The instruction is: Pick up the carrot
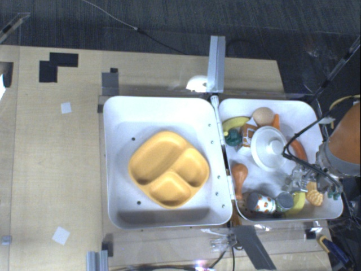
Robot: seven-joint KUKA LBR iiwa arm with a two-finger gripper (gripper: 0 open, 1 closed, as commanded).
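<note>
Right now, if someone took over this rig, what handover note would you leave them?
Gripper: low over the right bin's lower right area; whether it is open or shut cannot be told.
Carrot: lying in the right bin beside the white cup, nothing gripping it.
Left bin: holds the yellow divided plate.
Done: nothing yet.
Left: grasp the carrot and lift it.

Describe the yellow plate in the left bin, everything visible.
The yellow plate looks like smooth moulded plastic, roughly square with rounded corners, split by raised ridges into three shallow compartments. It lies flat, right side up, turned at an angle to the bin walls, near the middle of the left bin. Nothing sits in its compartments. It touches only the bin floor; the arm and claw are away over the right bin.
</note>
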